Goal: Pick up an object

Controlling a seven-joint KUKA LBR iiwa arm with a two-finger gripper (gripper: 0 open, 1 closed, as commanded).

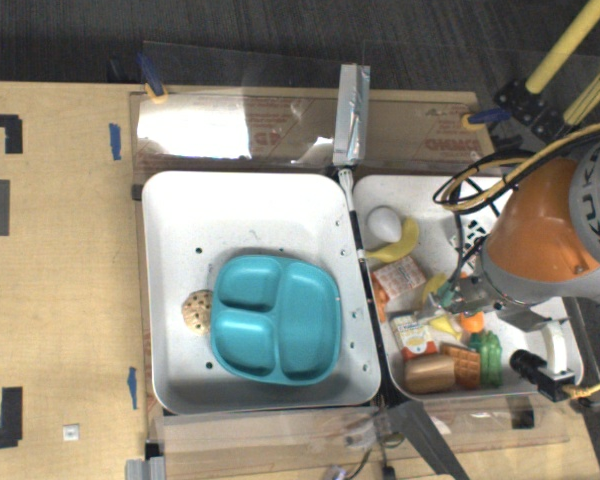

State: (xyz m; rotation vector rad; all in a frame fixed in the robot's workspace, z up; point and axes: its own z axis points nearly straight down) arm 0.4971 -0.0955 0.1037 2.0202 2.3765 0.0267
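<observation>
The left bin [170,218] is the broadest thing on the bench and carries a teal divided plate [276,316] across its lower middle, with a small speckled cookie [195,310] touching the plate's left edge. The right bin [420,190] is crowded with toy food, and the grey arm [545,243] with its orange band hangs over its right half. In that bin a brown loaf [430,372] lies along the bottom wall, a green bottle [489,356] just to its right, and a yellow banana [404,241] curves around a white egg [383,224] near the top. The gripper [463,298] sits low among the small items at mid-bin, just above an orange piece [474,321]; whether its jaws are wide, narrow or closed on anything cannot be told from this angle.
</observation>
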